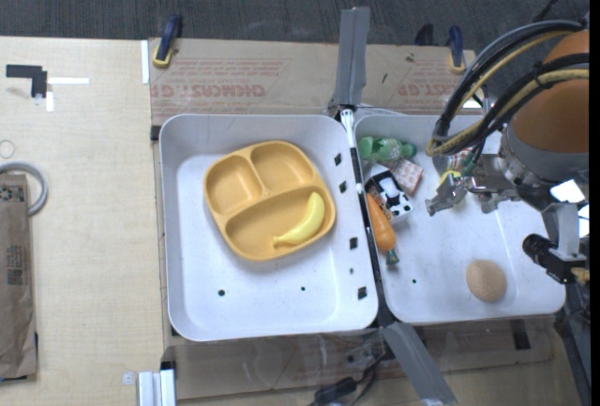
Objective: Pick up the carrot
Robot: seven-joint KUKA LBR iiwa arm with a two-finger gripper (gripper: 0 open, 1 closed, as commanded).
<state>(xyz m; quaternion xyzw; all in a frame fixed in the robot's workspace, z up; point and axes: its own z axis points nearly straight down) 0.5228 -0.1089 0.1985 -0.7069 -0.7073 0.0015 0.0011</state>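
At the near end of the right bin [525,306], a round tan ball [487,281] sits alone on the floor. Carrot [380,222] lies along that bin's left wall, tip pointing near, just beside the divider between bins. Touching its far end: a black-and-white toy [394,195], then a pinkish packet [409,173] and a green item [384,148] in the far-left corner. Claw [448,199] hangs over mid-bin, right of the toy, well apart from the carrot, nothing between its fingers; open or closed, can't tell. Arm [553,123] enters from the right with black and yellow cables. Left bin [187,301]: yellow divided plate [246,181] with a banana [303,223] in its near compartment. Worktop [75,207] at left carries a brown paper bag [16,273].
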